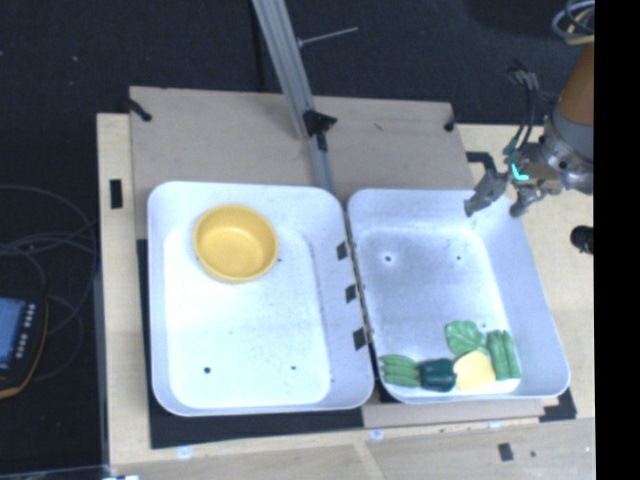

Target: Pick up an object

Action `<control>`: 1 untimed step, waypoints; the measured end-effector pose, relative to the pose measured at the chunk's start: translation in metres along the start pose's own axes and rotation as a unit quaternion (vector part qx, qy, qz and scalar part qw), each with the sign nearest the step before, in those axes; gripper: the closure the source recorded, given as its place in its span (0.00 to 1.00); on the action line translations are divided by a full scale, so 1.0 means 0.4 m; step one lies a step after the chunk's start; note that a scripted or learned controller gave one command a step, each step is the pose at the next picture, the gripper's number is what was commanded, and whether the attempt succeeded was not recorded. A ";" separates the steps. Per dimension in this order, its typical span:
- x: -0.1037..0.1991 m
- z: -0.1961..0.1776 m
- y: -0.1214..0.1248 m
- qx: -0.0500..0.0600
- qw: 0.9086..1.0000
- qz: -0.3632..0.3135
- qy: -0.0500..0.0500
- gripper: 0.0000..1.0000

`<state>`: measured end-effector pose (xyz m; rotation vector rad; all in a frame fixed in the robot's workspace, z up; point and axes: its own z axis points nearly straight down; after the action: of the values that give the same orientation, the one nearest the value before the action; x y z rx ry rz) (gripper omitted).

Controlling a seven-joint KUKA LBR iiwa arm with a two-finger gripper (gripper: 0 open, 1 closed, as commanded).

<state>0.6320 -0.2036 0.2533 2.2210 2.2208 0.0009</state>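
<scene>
A yellow bowl sits upright in the far left part of the left bin. In the near right corner of the right bin lies a cluster of small items: green pieces, a striped green piece, a yellow piece, a dark green piece and another green piece. My gripper hangs over the far right corner of the right bin, open, with nothing between its two grey fingers. It is far from the cluster.
A slanted metal post rises behind the bins, ending at the seam between them. Black clips line the seam. A handheld pendant and cables lie off the bench at left.
</scene>
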 end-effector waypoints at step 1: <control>0.000 0.000 0.000 0.000 1.000 0.000 0.000 0.00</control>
<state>0.6320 -0.2036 0.2532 2.2211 2.2209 0.0008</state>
